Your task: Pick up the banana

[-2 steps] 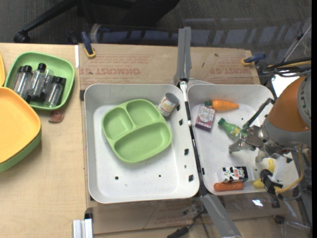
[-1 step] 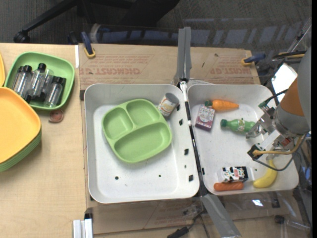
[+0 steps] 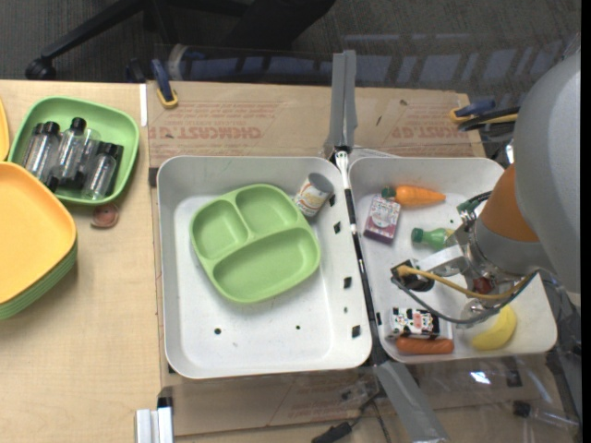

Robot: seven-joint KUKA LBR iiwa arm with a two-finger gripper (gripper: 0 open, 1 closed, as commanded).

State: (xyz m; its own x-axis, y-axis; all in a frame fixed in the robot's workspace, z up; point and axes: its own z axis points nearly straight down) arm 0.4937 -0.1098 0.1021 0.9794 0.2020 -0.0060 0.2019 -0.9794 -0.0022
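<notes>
- The banana lies in the right bin, at about 4 o'clock, close to the near right corner.
- The gripper hangs over the same bin, just up-left of the banana at its 11 o'clock; cables and the wrist hide it, so I cannot tell whether it is open, closed or holding anything.
- The arm comes in from 3 o'clock, its orange band above the wrist.
- A carrot lies at 12 o'clock in the right bin, with a pink packet at 10 o'clock and a green bottle between them and the gripper.
- A black-and-white carton and a red-orange sausage-shaped item sit at 7 o'clock, the item just in front of the carton.
- The left bin holds a green divided plate and a tipped cup at its 2 o'clock.
- On the counter at 9 o'clock stand yellow plates and a green tray of vials.
</notes>
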